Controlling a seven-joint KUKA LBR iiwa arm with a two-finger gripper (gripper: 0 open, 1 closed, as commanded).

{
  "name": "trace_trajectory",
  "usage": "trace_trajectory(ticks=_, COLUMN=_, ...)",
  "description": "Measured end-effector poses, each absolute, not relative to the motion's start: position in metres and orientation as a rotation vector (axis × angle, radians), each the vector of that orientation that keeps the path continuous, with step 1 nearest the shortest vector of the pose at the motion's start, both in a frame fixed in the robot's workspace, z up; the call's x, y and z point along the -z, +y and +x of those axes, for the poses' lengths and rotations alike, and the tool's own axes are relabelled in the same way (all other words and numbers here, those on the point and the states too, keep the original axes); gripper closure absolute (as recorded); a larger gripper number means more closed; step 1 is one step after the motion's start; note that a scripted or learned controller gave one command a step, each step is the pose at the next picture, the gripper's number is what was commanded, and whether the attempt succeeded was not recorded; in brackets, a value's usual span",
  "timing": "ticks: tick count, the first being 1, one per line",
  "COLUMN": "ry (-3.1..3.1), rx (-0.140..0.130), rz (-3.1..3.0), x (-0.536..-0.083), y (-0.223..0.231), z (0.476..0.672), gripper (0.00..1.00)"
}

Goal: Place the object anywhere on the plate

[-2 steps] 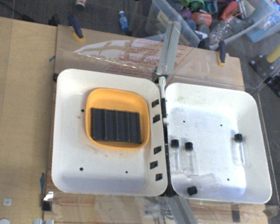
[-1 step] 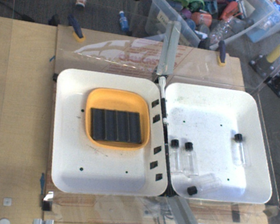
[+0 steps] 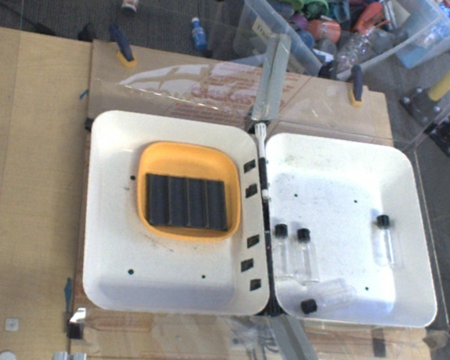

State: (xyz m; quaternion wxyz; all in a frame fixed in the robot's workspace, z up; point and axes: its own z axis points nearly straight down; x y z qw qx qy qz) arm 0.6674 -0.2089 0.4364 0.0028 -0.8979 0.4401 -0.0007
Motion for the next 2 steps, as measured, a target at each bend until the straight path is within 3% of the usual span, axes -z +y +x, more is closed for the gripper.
trace_trajectory(ticks=2, ry=0.308, rx=0.006, rz=-3.122, x=-0.4354, y=-0.2194, z=0.6681, gripper=1.0)
